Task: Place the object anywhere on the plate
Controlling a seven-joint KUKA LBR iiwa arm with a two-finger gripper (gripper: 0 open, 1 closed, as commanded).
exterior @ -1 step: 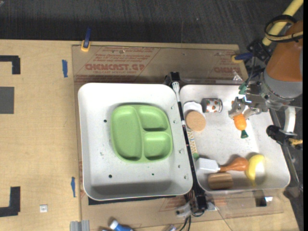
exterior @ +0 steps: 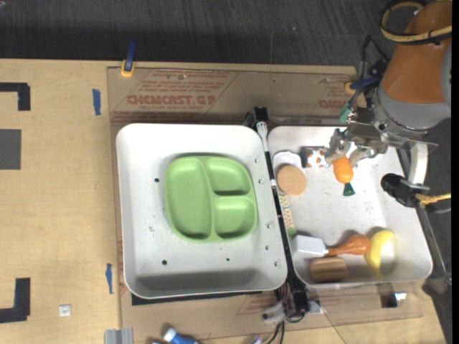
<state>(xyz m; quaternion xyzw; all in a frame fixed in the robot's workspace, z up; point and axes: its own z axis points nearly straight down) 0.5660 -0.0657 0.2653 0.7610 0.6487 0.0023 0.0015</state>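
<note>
One small orange carrot (exterior: 343,170) hangs pinched in the gripper (exterior: 349,151) above the right bin (exterior: 401,213), seemingly lifted for carrying to the green plate (exterior: 188,199).

Right bin (exterior: 401,260), non-task items: tan disc (exterior: 291,179) near its left wall; brown block (exterior: 329,269) at its front edge; white card (exterior: 309,246) just left of block; yellow ball (exterior: 381,250) right of block, touching orange piece (exterior: 350,246).

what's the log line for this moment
end effector: over right bin | orange carrot: at its fingertips, grasp unclear | green plate: left bin, nothing on it
</note>
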